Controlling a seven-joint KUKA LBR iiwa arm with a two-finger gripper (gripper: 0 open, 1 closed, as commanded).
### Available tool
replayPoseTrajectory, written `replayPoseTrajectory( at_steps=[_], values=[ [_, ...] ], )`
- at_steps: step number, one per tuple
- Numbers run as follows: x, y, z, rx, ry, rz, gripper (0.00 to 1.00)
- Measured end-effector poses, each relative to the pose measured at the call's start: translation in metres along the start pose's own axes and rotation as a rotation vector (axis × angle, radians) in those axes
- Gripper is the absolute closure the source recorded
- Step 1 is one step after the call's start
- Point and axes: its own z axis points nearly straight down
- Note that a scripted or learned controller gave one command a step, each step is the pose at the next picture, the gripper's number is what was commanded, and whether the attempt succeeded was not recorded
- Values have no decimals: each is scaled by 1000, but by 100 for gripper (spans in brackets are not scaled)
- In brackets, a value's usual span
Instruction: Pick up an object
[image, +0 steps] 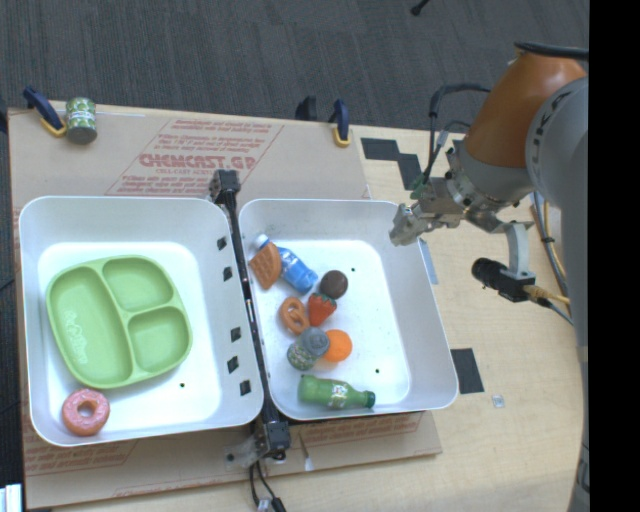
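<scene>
The arm's jaws hang over the right bin's (425, 300) far corner; I cannot tell their state, toys lying beyond them.

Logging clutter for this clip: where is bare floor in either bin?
Right bin: its right half, from the toy pile to the right wall, is bare; the left side is crowded from the blue bottle down to the green bottle. Left bin: a bare strip right of the green divided plate and pink donut.
</scene>
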Motion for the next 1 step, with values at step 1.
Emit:
replayPoseTrajectory(
  at_steps=[1],
  values=[
    [-3,41,24,-1,0,-3,100]
  ],
)
